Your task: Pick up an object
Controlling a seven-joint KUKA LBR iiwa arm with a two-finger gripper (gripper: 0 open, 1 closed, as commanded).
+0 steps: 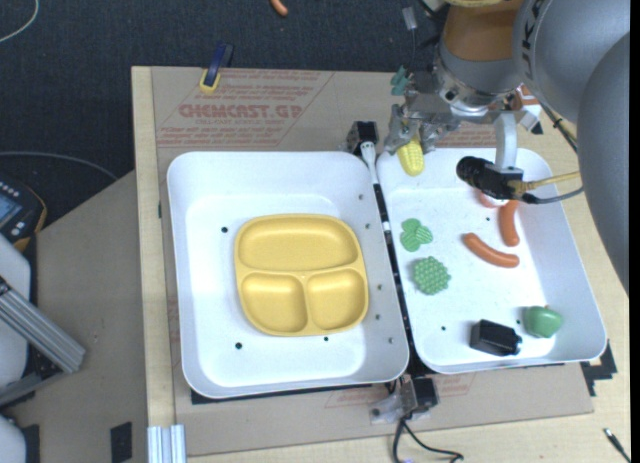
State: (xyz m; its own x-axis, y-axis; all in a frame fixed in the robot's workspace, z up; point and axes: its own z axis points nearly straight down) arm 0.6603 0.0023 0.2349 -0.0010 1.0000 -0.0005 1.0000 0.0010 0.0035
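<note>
Nearest the camera a small black block (pixel 495 337) lies flat at the near edge of the right bin (pixel 578 281), with a smooth green rounded piece (pixel 541 322) just beside it on the right.

The thing in hand is a small yellow corn piece (pixel 411 160), knobbly and stubby, at the far left corner of that bin. The gripper (pixel 410 147) stands straight above it, and its fingers look pressed onto the top of the piece, pinching it. I judge the grasp made and the lift just starting, since the piece seems to hang close over the bin floor. The next move calls for a straight rise that keeps the pinch firm, because a bumpy, rounded plastic toy can swivel or slip out.

Nearer from there lie a green leafy piece (pixel 415 235) and a round green dotted piece (pixel 431 275), both matt. To their right two glossy sausages lie close together, an orange one (pixel 490 251) and a redder one (pixel 510 221). In the left bin (pixel 185 201) a yellow divided plate (pixel 300 274), smooth and shallow, rests alone
</note>
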